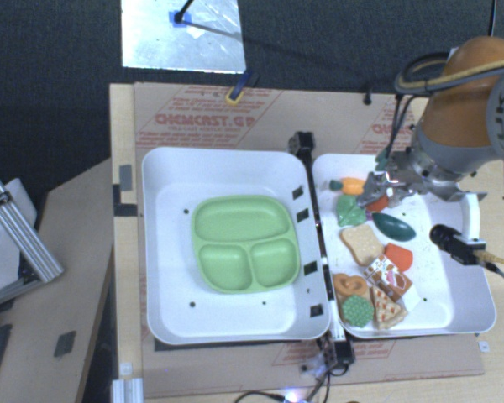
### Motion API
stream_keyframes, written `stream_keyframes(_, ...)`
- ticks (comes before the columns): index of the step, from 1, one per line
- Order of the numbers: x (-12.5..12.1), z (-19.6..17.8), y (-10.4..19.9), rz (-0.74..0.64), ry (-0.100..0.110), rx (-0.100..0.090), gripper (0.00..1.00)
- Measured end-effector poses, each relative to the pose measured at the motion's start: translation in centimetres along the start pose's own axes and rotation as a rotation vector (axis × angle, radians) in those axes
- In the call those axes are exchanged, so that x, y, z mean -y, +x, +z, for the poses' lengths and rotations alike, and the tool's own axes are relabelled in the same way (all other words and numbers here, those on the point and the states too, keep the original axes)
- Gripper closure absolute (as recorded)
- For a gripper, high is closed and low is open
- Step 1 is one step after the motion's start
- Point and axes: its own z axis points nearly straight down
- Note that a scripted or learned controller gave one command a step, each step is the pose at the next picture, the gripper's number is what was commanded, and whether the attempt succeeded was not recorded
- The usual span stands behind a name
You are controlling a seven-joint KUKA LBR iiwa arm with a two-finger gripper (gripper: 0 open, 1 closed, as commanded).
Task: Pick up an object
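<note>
Gripper [378, 190] is low over the back-left part of the right bin [466, 313]. Fingers: cannot tell whether open or closed; metal parts and toy food overlap there and the tips do not resolve. A small red-orange piece [380, 200] sits right at the fingertips; contact or grasp cannot be confirmed.

Right bin contents, from the gripper outward:
- orange-and-yellow toy piece [351, 185], just left of the gripper, near the bin's back-left corner
- green leafy toy piece [349, 212], just below that, beside the divider wall
- dark green oval piece [394, 226], just in front of the gripper
- toast slice [362, 243], tan, near the centre-left of the bin
- red-orange chunk [398, 257], to the right of the toast, touching or nearly touching it
- patterned red-and-white piece [389, 279], in front of the chunk
- pretzel-like brown piece [349, 286], front-left
- round green piece [358, 311], at the front, just beside a pizza slice [389, 312]

A black cylindrical part [452, 243] on a white bracket hangs off the wrist over the right side of the bin. Above the wrist, the orange band [470, 91] and grey arm body enter from the right.

Left bin [164, 250] holds a light green divided plate [243, 243], three compartments, lying flat near the bin's centre. The bins touch along a black-clipped seam [312, 225]. Both rest on a cardboard sheet [202, 120] with red printing.
</note>
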Motion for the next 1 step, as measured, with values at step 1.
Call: stream_keyframes(1,2.89,1.06,3.72,0.000,0.001,0.000,1.00)
